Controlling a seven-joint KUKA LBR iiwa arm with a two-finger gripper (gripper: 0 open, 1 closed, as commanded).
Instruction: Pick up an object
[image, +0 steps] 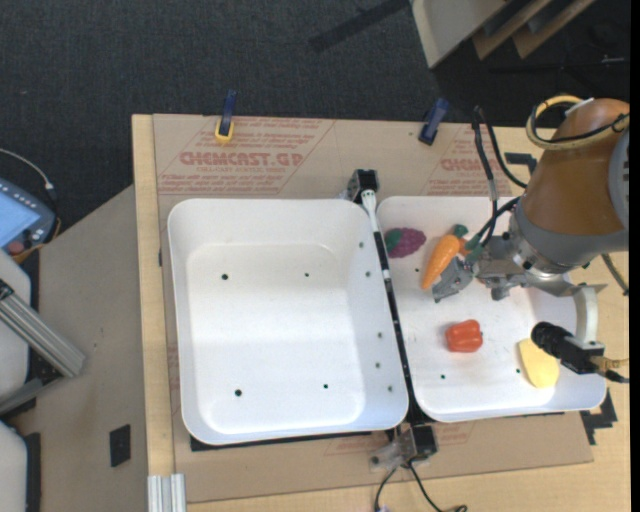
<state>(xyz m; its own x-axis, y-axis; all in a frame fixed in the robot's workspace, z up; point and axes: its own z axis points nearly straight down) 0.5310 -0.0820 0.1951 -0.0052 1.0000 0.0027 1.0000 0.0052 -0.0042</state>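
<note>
In the right bin (500, 400) lie an orange carrot (440, 260) with a green top, a purple bunch of grapes (405, 241), a red pepper (463, 336) and a yellow piece (538, 365). My gripper (452, 280) reaches in from the right and sits low in the bin, right against the carrot's lower side. From this angle the carrot touches or overlaps the gripper's tip; I cannot tell whether it is gripped. The red pepper lies apart, below the gripper.
The left bin (200, 230) stands next to the right one, with a black divider strip (385, 290) between them. The arm's orange band (575, 190) and grey wrist cover the right bin's far right part. Clamps (226, 125) hold the cardboard base.
</note>
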